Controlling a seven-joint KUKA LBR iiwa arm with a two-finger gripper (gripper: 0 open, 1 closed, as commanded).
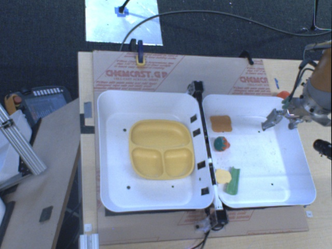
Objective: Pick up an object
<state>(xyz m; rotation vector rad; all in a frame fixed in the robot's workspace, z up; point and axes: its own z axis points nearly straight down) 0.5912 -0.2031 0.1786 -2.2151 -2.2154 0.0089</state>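
Two shallow white bins sit side by side on the worktop (290,71), which is covered by a printed cardboard sheet. The left bin (111,139) holds a yellow divided plate (160,149) with three compartments, lying flat near the bin's centre. The right bin (280,185) holds four small objects, all grouped along its left side close to the divider between the bins. Farthest is a flat brown piece (221,123). Just nearer than it lies a small round object, green with a red patch (221,143). Nearer still, a small yellow piece (223,176) lies against the left wall, with a green stick-shaped object (233,181) touching or just beside its right edge.

The arm enters from the right, its orange band visible at the frame's edge. The tool (276,117) hangs over the far right part of the right bin, well apart from all four objects. One metallic finger points left and downward; whether the tool is released or clenched cannot be told at this angle, and nothing is seen between its fingers.

Beyond the worktop, a cable runs across dark carpet past a shiny metal sheet (122,14).
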